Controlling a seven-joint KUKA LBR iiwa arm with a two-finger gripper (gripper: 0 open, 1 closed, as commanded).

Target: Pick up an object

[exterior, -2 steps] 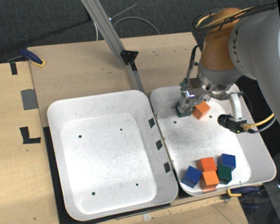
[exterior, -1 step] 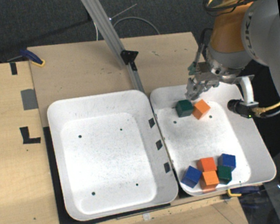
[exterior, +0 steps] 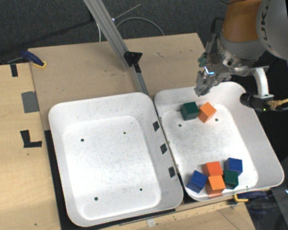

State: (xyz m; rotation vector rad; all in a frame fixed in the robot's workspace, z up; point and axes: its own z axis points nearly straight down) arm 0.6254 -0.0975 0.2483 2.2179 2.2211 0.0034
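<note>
1. The grey arm's end effector [exterior: 204, 88] hangs over the far edge of the right shallow white bin [exterior: 255, 138]; whether it is open or closed cannot be told.
2. A dark green cube [exterior: 189, 111] and a small orange cube [exterior: 207, 112] sit touching, just beside it.
3. Blue, orange and green blocks [exterior: 216, 176] cluster at the bin's near edge.
4. The left white bin [exterior: 63, 150] lies alongside on the wooden bench [exterior: 11, 158].

Arm [exterior: 250, 15] reaches in from right
</note>
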